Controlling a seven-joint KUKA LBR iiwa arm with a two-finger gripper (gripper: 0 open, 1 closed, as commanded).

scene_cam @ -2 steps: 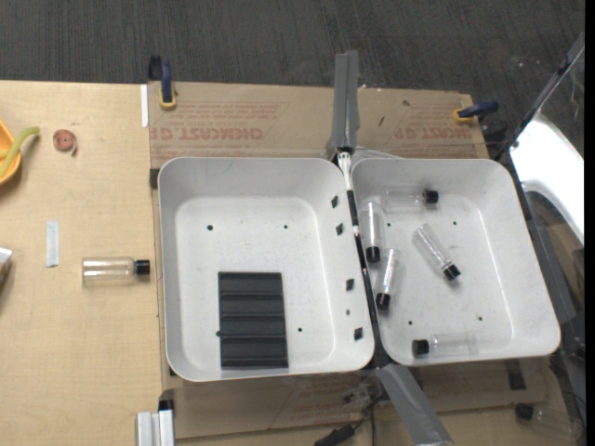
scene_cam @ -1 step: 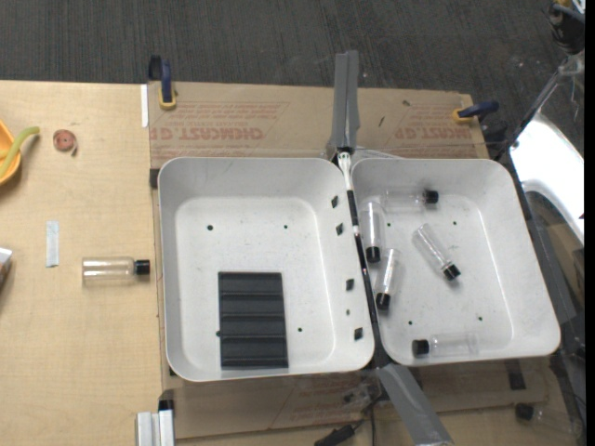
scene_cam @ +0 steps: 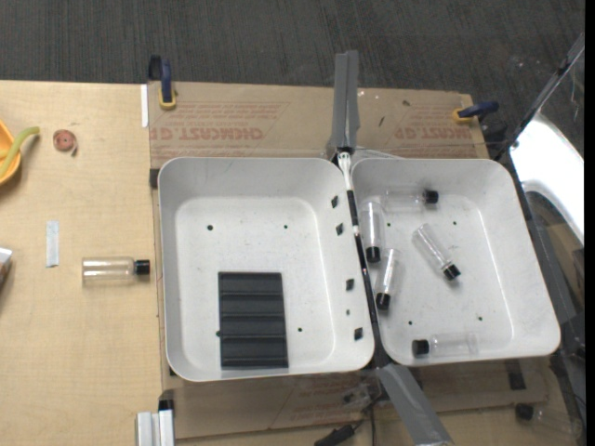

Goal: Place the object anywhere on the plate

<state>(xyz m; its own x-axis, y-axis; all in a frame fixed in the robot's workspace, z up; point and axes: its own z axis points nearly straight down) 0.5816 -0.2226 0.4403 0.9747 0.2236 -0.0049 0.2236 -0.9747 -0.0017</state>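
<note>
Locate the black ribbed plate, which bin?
The black ribbed plate lies flat in the left bin, on its floor toward the front edge, across the divider from the right bin holding the clear vials.

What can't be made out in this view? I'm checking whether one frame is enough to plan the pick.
- Orange object: cut off by the camera view's left edge, so its shape is unclear.
- Clear vials in the right bin: transparent against the white floor; their outlines blur and contents are unreadable.
- Black ridged plate in the left bin: its height and material are too hard to tell from above.
</note>
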